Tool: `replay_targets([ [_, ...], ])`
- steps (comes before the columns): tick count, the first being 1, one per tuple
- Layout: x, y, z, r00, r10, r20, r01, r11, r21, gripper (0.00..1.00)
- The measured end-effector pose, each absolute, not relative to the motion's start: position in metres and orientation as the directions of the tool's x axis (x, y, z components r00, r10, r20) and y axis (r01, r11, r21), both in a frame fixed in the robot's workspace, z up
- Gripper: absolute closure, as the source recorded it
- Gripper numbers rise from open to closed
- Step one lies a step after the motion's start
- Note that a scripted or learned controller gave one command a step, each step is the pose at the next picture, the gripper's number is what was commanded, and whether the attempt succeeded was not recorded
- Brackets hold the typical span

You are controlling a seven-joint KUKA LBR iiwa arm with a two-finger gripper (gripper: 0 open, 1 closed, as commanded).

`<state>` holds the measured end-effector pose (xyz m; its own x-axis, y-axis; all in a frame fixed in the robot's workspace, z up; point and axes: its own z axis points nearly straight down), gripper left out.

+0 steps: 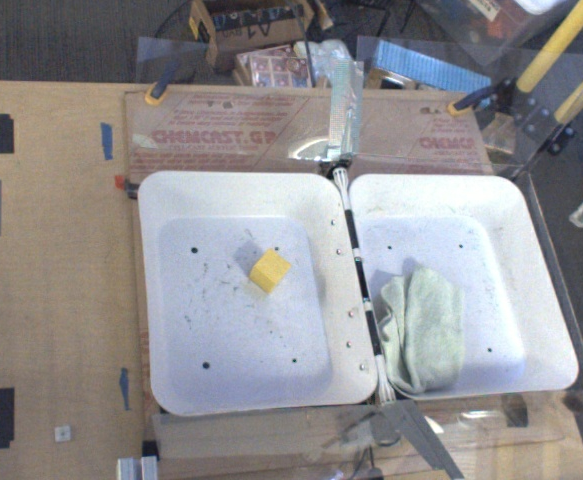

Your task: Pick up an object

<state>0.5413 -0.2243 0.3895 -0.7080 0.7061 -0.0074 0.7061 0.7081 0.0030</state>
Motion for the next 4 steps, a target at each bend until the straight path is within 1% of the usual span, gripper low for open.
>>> replay_targets([
  [1, 0.480, -0.224, 0.246, -0.667, 0.745, -0.005, 0.745, 0.667, 0.002, 0.00],
  [2, 0.481, -0.226, 0.257, -0.665, 0.747, -0.012, 0.747, 0.665, 0.006, 1.00],
  [3, 0.483, -0.227, 0.268, -0.663, 0.748, -0.019, 0.748, 0.663, 0.010, 1.00],
  [4, 0.480, -0.164, 0.110, -0.994, 0.110, -0.003, 0.110, 0.994, 0.001, 1.00],
])
